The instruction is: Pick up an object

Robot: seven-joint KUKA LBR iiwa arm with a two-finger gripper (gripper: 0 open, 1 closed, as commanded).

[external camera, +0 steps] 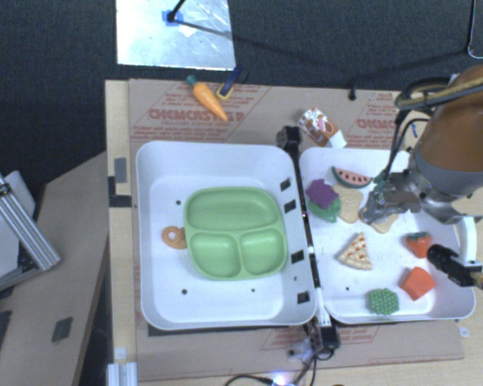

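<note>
A dark grey carpeted floor (48, 71) is seen around the light wooden bench (72, 215). A shiny metal sheet (177, 22) lies on the floor beyond it, and an aluminium frame (12, 215) stands at the left edge.

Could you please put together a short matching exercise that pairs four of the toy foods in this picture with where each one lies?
Things:
1. carrot
2. pretzel
3. pizza slice
4. watermelon slice

Places:
A. left bin, beside the green tray
B. right bin, near its far edge
C. on the cardboard beyond the bins
D. right bin, near its middle

Pairs: 1-C, 2-A, 3-D, 4-B
</note>
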